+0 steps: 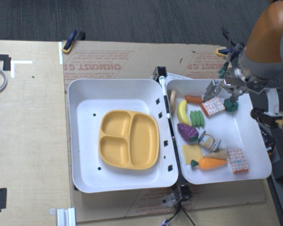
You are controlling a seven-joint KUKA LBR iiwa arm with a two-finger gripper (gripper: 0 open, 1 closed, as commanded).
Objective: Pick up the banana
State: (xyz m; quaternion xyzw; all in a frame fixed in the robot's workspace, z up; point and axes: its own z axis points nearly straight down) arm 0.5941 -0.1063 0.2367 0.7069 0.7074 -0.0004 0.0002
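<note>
The jaws hang open and hold nothing, and the small yellow banana lies down to their left, light, hard and smooth, best pinched across its fat middle.

at the upper right of the frame, the arm shows a rounded orange band over a grey wrist, ending in a silvery metal gripper with thin cables alongside.
</note>
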